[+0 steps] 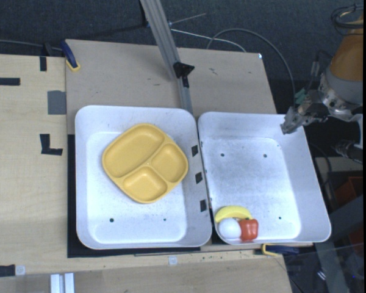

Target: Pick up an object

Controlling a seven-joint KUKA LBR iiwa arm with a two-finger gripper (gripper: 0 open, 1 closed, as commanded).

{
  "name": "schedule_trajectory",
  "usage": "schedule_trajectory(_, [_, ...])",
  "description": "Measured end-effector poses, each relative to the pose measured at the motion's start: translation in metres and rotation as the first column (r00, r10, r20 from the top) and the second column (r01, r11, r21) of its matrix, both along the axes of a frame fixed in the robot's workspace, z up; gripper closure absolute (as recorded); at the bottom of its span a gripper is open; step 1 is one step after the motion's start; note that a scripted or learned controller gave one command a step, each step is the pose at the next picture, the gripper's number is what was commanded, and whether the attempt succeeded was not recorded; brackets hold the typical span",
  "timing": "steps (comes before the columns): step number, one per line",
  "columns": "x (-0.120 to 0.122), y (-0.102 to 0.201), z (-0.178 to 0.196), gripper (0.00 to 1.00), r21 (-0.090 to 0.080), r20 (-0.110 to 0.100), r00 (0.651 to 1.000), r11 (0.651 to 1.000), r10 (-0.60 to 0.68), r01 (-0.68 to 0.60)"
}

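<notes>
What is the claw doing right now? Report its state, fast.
Claw: over the upper right corner of the right bin, nothing seen in its grip; open or shut cannot be told.

two shallow white bins sit on the desk, a left bin (85,182) and a right bin (293,182), with one yellow three-compartment tray (144,162) in the left and, in the right, one yellow curved piece (232,212), one white ball (229,227) and one red object (249,229).
</notes>
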State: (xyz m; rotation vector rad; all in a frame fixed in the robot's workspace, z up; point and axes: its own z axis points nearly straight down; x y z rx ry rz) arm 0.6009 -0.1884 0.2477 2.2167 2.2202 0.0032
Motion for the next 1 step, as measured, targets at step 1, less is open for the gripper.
schedule_trajectory(1, [-0.0092, 0.0583, 0.0059, 1.0, 0.003, -0.005, 1.0, 1.0, 0.005, -0.005])
